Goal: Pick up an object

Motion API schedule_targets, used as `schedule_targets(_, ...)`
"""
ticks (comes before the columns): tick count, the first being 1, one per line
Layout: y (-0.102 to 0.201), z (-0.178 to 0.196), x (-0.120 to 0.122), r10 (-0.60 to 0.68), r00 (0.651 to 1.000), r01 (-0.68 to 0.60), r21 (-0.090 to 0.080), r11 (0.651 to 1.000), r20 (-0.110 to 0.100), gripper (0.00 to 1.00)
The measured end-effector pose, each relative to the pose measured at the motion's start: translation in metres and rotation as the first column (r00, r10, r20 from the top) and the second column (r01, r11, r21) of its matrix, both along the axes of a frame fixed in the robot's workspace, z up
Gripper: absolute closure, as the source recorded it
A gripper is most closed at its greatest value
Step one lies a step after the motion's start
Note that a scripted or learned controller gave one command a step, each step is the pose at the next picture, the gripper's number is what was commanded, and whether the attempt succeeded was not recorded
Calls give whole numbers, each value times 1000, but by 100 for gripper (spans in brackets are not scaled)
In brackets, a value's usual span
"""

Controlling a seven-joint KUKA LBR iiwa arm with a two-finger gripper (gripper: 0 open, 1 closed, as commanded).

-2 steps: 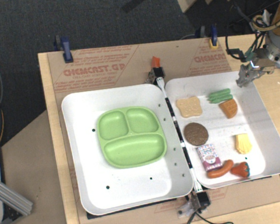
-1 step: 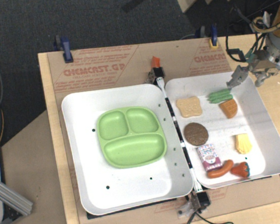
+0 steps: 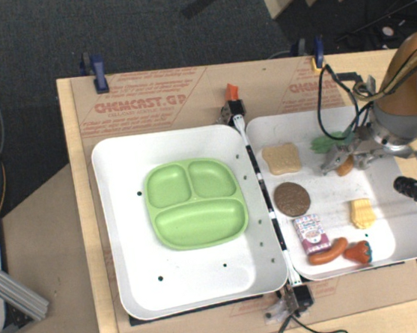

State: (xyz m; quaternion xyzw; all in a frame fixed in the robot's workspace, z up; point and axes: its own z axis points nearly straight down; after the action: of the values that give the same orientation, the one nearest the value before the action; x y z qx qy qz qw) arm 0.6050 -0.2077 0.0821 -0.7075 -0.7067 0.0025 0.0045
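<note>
Camera view looks down at a slant on a cardboard-covered bench (image 3: 86, 215) with a dark carpeted floor beyond its far edge. At left sits the left bin (image 3: 131, 269), white and shallow, with a green divided plate (image 3: 196, 203) lying flat near its middle, its three compartments bare; it looks set there as a place to drop things. Black clips along the seam join it to the right bin (image 3: 407, 247), which holds the candidates for picking: a slice of toy bread (image 3: 282, 158) at the far left, a brown round patty (image 3: 292, 198) just nearer, a small pink packet (image 3: 309, 232), a red sausage (image 3: 328, 252) touching a red-orange piece (image 3: 359, 253) by the near rim, and a yellow wedge (image 3: 362, 212) further right. These lie apart from one another, which should give room to close on one alone. A green leafy item (image 3: 328, 141) and an orange-brown piece (image 3: 344, 166) sit by the gripper (image 3: 341, 159), low at the bin's far side; whether it is released or grasping cannot be told. Cables trail up to the grey-and-orange arm (image 3: 404, 100).
</note>
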Motion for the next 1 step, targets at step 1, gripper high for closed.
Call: schedule_targets(1,-8,2,49,6,1000,-6,7,1000,7,0)
